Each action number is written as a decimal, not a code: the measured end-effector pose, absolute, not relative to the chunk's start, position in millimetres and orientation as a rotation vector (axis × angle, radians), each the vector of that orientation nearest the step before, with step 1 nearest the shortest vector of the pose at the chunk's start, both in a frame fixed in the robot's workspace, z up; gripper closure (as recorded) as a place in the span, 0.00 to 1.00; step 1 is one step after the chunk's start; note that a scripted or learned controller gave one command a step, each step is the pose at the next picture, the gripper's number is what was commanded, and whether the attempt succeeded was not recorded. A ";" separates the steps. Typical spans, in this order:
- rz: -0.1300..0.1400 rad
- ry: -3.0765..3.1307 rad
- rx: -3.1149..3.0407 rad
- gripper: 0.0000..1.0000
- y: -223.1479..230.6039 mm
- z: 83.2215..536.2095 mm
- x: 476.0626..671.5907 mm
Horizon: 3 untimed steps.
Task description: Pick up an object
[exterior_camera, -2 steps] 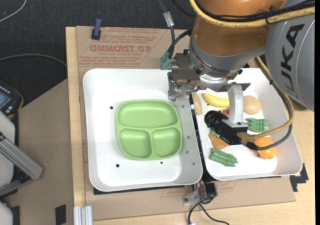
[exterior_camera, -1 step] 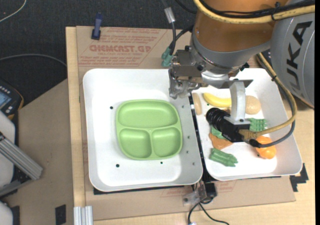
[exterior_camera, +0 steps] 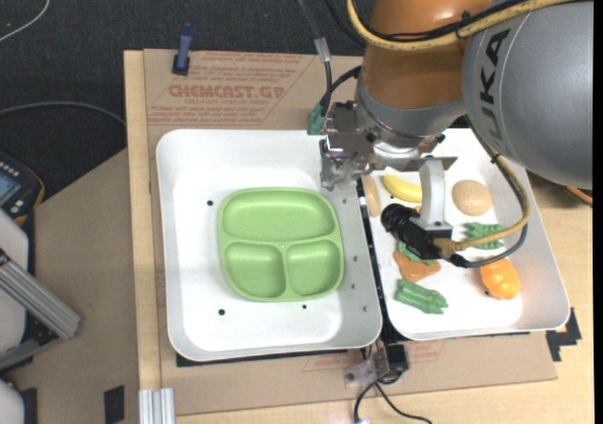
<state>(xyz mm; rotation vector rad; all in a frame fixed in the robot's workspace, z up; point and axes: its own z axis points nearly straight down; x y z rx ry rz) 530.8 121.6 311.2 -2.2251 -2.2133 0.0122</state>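
Note:
My gripper (exterior_camera: 341, 166) hangs under the orange wrist band, low over the ridge where the two bins meet, at the back left corner of the right bin (exterior_camera: 537, 318). That bin holds a yellow banana (exterior_camera: 403, 188) just right of the gripper, a beige round piece (exterior_camera: 471, 196), a green leafy piece (exterior_camera: 486, 230), an orange carrot-like piece (exterior_camera: 415, 269), a green pea pod (exterior_camera: 419, 298) and an orange fruit (exterior_camera: 500, 279). The arm hides the bin's back part.
The left bin (exterior_camera: 188, 224) carries a light green divided plate (exterior_camera: 281, 243) in its middle. Both bins rest on a brown cardboard sheet (exterior_camera: 236, 83). A small blue clip (exterior_camera: 183, 49) sits at the sheet's back left edge.

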 end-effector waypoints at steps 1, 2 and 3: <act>-0.002 -2.222 -2.222 1.00 124.1 326.9 530.4; -0.008 -2.226 -2.219 1.00 135.7 375.0 483.6; 0.008 -2.219 -2.219 1.00 140.0 339.6 478.5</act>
